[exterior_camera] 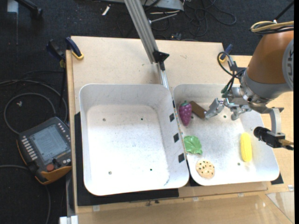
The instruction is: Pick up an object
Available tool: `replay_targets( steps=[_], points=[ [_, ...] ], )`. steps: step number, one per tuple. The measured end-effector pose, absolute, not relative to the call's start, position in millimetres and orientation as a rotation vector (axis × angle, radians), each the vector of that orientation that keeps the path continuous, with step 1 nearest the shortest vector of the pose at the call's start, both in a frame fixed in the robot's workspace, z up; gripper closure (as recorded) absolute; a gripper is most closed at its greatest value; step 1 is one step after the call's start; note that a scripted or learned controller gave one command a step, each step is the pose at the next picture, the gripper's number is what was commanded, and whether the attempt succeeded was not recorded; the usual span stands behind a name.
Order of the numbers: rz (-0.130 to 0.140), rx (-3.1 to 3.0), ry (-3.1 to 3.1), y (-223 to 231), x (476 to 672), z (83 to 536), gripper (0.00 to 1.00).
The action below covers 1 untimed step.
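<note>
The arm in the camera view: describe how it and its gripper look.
The arm has a broad orange band over a grey wrist section. The gripper is silvery grey metal with slim parts. Dark cables loop beside the wrist, and a black fitting projects below it.

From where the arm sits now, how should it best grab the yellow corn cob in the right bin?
Probably from straight above, closing across the middle of the yellow corn cob. It lies flat, long axis running toward and away from the camera, so its narrow width fits between fingers. It lies apart from the round cookie; the bin wall looks close.
</note>
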<state>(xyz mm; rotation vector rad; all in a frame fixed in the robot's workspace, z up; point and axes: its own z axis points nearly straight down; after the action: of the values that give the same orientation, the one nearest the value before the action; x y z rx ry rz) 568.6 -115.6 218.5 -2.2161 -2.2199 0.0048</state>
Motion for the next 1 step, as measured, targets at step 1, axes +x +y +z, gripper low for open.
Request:
replay_targets(
  steps=[1],
  points=[
    [0.000, -2.221, -2.221, -115.8, 569.5, 221.0, 0.00]
  ],
)
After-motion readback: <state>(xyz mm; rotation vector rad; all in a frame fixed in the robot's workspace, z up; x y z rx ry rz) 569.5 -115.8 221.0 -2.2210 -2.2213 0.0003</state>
